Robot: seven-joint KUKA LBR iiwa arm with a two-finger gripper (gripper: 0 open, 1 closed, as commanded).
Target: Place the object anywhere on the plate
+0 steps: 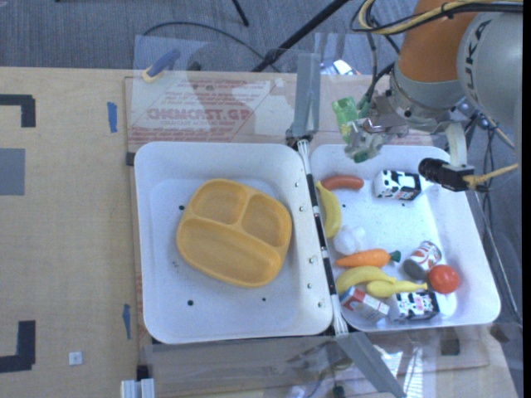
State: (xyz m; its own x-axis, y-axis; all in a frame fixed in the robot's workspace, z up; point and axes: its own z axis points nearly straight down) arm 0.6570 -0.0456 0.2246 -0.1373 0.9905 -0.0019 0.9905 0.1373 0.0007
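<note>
Found the two-finger gripper [365, 139] hanging over the far left corner of the right white bin [473, 247]. Could not tell whether the jaws stood apart or together. Noted a small green piece [344, 110] just beside the gripper, but could not tell whether it was clamped or merely near.

Found the yellow three-compartment plastic plate [235, 230] lying alone in the left white bin [158, 181], nothing on it.

Counted in the right bin:
- one red sausage shape [343, 182]
- one yellow banana [329, 210] along the left wall
- one small white lump [350, 239]
- one orange carrot [365, 259]
- a further yellow banana cluster [377, 282], possibly two
- one red-and-white can [423, 258]
- one red tomato [445, 279]
- one red-and-white packet [365, 303]
- two black-and-white cartons, one at the back [397, 186] and one at the front [415, 305]

Made out faded red lettering on a clear sheet [207, 110] lying on the desk [58, 222] behind the left bin, too blurred to read. Read a partial "KU" on the grey arm [489, 56].
</note>
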